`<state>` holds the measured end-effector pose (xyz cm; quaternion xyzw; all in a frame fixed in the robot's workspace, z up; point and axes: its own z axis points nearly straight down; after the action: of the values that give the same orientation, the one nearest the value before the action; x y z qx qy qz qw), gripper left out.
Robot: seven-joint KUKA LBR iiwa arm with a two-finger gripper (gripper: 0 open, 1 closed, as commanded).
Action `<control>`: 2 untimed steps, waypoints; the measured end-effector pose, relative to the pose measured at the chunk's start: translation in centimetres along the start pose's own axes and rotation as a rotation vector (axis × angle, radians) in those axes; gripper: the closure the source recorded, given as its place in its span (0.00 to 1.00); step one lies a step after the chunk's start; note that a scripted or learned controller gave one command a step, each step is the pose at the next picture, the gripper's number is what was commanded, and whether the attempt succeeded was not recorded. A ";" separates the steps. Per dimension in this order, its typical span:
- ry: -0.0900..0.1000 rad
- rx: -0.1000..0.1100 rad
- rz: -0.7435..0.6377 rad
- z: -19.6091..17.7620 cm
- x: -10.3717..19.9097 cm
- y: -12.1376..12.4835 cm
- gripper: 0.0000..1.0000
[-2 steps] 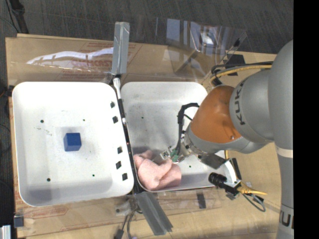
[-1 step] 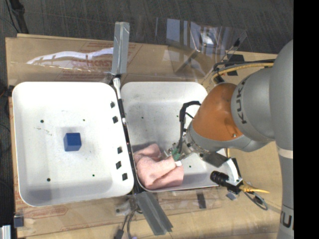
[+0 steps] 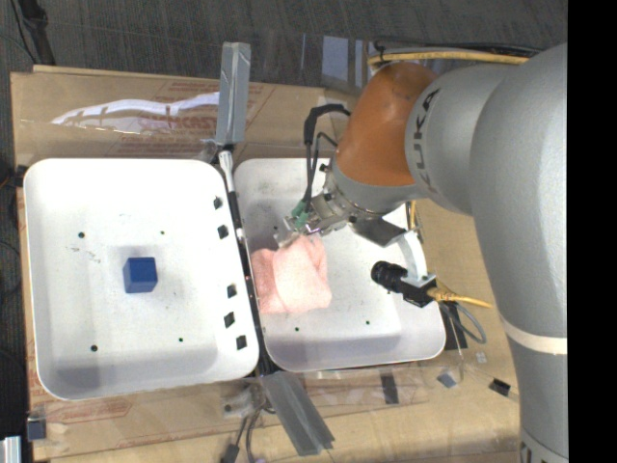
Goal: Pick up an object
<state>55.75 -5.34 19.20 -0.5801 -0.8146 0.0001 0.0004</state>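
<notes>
Camera view: the arm [image 3: 453,152] reaches in over the right bin [image 3: 386,340], its claw [image 3: 307,222] low at the upper edge of a pink cloth [image 3: 292,276]. The cloth lies crumpled against that bin's left wall. Whether the claw touches or grips it cannot be determined. A blue cube [image 3: 141,274] rests alone in the left bin [image 3: 58,355], well apart. Both bins sit on the surface [image 3: 116,114].

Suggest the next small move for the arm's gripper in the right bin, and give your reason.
Probably a short descent onto the pink cloth. The gripper sits at the cloth's upper edge in the right bin, and nothing shows held in it, so lowering further seems needed before closing.
</notes>
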 end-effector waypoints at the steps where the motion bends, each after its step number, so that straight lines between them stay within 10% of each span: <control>1: 0.000 0.001 0.001 0.0 0.0 0.0 0.00; 2: 0.002 0.005 0.120 8.9 -4.5 -0.6 0.00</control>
<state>56.62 -9.80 10.28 -0.6279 -0.7783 0.0016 0.0025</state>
